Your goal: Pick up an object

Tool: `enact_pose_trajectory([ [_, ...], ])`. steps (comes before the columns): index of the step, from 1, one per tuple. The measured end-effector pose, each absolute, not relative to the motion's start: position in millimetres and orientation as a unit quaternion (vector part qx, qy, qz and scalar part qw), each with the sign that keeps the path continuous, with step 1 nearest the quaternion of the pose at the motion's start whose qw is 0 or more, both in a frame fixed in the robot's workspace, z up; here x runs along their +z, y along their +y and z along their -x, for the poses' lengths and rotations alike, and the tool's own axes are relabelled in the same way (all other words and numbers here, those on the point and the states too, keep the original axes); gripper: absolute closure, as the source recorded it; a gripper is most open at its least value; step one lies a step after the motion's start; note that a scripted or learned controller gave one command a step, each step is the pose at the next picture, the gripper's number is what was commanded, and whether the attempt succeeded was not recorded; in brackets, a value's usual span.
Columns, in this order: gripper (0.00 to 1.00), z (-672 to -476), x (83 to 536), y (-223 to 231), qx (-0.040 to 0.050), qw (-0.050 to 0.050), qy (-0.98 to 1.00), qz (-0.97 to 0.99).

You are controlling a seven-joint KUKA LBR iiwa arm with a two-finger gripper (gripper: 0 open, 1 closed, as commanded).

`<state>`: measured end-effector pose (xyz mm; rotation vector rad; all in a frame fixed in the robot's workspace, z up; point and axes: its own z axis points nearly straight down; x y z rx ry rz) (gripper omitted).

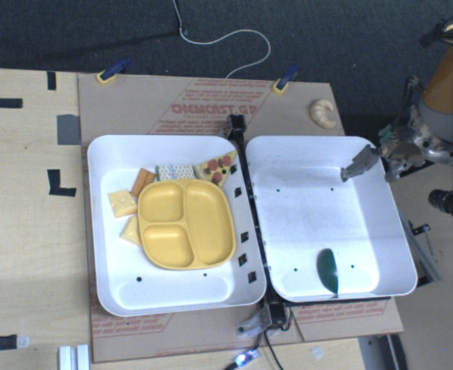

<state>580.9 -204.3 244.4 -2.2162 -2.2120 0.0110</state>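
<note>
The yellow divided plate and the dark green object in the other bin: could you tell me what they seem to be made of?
Yellow divided plate: likely moulded plastic, matte; uniform colour, soft rounded compartment ridges. Dark green object: unclear, possibly smooth plastic or rubber; too small and dark to tell.

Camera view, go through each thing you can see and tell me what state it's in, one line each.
Yellow divided plate: upright, lying in the left bin, over flat items.
Dark green object: lying loose in the right bin, near corner.
End effector: above the right bin's far right edge, holding nothing visible.
</note>
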Motion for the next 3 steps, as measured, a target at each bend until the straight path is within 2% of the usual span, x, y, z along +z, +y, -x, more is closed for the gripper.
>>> enact_pose_trajectory([
  [1, 0.00, -583.3, 251, -204, 0.0006, 0.000, -0.707, 0.707],
  [3, 0.00, -584.4, 155, -197, 0.0022, 0.002, -0.708, 0.707],
])
